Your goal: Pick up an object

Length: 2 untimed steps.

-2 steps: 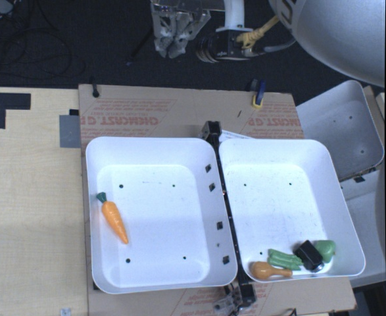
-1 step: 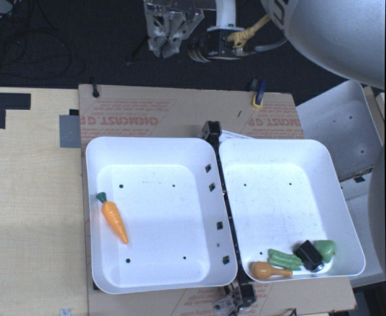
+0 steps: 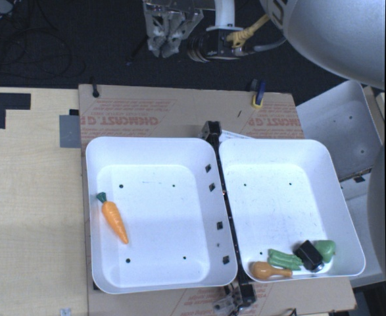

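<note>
An orange toy carrot (image 3: 114,220) with a green top lies by the left wall of the left bin (image 3: 146,151). In the front right corner of the right bin (image 3: 278,151) sit a tan pear-like toy (image 3: 269,270), a green bean pod (image 3: 285,260), a small black block (image 3: 309,255) and a green piece (image 3: 325,248), all close together. My gripper (image 3: 171,39) hangs high at the top of the view, behind the bins and well away from every object, with nothing between its fingers.
The bins rest on a cardboard sheet (image 3: 179,114) on a wooden bench. A black clip bar (image 3: 217,196) joins the two bins along their shared wall. The big grey arm (image 3: 337,25) fills the top right corner. Cables lie on the dark floor at the back left.
</note>
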Each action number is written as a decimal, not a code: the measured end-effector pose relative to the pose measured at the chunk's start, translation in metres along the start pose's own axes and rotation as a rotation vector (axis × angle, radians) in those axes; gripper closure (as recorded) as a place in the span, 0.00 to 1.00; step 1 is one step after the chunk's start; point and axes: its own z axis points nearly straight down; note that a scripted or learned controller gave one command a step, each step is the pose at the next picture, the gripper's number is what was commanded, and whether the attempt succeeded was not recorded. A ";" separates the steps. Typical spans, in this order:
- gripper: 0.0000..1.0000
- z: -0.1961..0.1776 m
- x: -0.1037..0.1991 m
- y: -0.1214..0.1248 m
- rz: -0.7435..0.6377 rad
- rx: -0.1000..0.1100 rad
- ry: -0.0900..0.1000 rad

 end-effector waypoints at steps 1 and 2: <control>1.00 0.000 0.001 0.000 -0.003 0.000 0.000; 1.00 0.000 0.001 0.000 -0.004 0.000 0.000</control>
